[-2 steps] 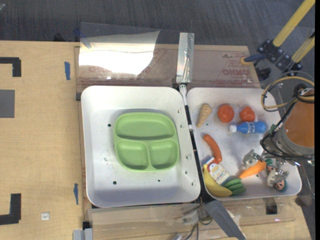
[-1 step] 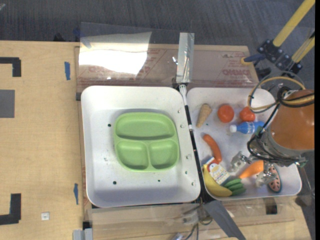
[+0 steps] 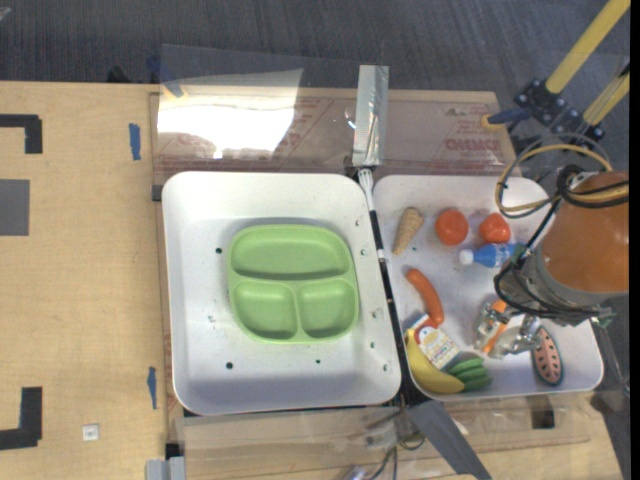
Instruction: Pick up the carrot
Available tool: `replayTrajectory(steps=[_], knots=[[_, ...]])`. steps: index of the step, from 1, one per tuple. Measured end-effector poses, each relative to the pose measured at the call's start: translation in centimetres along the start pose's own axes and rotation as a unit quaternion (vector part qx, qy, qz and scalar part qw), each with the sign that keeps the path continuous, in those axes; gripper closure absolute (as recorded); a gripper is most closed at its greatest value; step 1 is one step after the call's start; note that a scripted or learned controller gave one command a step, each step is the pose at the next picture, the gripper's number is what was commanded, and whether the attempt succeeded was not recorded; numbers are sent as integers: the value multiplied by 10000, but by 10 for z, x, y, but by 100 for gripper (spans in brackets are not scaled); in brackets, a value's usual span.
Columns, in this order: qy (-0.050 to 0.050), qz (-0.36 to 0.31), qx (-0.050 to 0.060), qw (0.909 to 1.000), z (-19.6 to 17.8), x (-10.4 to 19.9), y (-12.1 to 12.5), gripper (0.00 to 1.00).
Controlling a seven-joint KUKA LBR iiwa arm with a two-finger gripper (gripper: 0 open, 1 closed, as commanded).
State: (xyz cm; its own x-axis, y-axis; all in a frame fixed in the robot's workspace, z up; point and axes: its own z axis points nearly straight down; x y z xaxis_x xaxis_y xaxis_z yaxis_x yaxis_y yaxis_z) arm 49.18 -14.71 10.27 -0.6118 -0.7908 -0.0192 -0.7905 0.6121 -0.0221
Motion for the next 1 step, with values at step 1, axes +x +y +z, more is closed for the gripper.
replayTrajectory(steps=[1], knots=[[57, 9, -70, 10000, -85, -56, 31, 100]])
